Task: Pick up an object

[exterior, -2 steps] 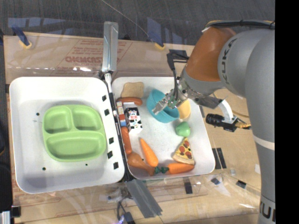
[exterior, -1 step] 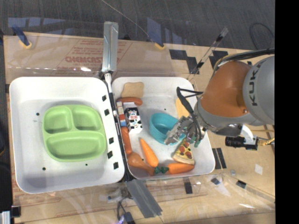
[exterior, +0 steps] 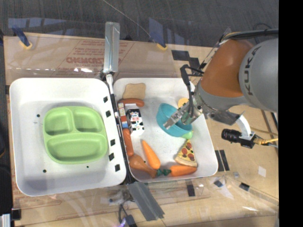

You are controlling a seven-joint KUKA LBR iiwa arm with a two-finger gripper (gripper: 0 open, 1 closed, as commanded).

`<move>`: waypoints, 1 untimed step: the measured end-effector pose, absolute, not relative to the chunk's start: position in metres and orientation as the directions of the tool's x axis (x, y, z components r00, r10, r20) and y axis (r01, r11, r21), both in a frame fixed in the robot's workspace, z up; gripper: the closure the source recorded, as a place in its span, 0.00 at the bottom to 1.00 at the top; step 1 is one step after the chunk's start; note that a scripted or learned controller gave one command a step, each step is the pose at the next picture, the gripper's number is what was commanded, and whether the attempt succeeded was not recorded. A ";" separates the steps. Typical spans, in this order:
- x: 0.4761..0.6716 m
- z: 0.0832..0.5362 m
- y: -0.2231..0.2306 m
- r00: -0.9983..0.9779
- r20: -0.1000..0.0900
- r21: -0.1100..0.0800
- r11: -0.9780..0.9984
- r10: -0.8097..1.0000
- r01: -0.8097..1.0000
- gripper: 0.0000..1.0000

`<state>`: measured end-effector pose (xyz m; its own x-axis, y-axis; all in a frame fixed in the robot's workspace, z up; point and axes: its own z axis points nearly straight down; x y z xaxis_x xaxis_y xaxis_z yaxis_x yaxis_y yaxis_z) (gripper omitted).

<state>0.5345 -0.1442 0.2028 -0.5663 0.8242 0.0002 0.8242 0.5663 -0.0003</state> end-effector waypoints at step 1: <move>0.535 0.212 -0.144 -0.572 0.001 -0.002 0.572 0.820 0.820 1.00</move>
